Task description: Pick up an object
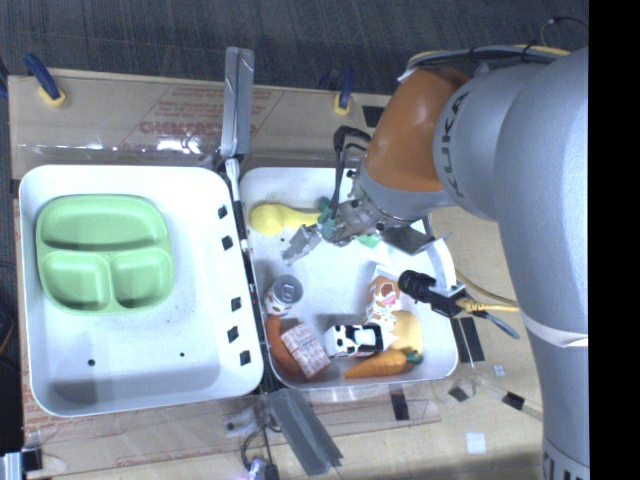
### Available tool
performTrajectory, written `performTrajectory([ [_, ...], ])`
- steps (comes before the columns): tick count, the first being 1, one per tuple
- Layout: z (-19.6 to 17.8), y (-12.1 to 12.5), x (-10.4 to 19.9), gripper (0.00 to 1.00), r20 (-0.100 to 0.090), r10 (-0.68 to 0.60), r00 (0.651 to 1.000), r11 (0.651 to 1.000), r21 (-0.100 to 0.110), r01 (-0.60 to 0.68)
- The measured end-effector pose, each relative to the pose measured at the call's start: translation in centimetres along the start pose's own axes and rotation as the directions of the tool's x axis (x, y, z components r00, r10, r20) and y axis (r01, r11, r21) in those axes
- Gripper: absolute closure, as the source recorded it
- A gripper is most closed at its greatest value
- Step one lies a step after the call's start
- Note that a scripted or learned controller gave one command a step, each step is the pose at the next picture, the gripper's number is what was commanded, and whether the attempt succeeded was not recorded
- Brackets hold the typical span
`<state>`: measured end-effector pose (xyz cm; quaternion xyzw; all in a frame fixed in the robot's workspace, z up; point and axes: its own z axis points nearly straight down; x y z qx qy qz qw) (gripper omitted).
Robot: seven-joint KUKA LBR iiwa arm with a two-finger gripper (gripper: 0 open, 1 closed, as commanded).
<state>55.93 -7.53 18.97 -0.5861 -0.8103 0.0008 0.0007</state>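
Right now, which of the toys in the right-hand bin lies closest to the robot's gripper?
The yellow pear-shaped toy, alone at the bin's far end just left of the gripper. The carrot, cow toy and the others sit bunched at the near end.

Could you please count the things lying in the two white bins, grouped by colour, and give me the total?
Green: 1, the divided tray in the left bin
Yellow: 1, the pear-shaped toy in the right bin
Orange: 1, the carrot
Black and white: 1, the cow toy
Grey: 1, the round can
Other or mixed colours: 2, the wrapped block and the patterned figure
Total: 7
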Motion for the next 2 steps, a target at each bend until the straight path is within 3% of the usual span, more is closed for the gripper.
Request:
performTrajectory([
  [1, -0.1, 2.3, -1.2, 0.00, 0.002, -0.181, 0.983, 0.983, -0.003, 0.181],
  [2, 9.7, 5.3, -4.5, 0.00, -0.001, -0.159, 0.987, 0.987, 0.002, 0.159],
])
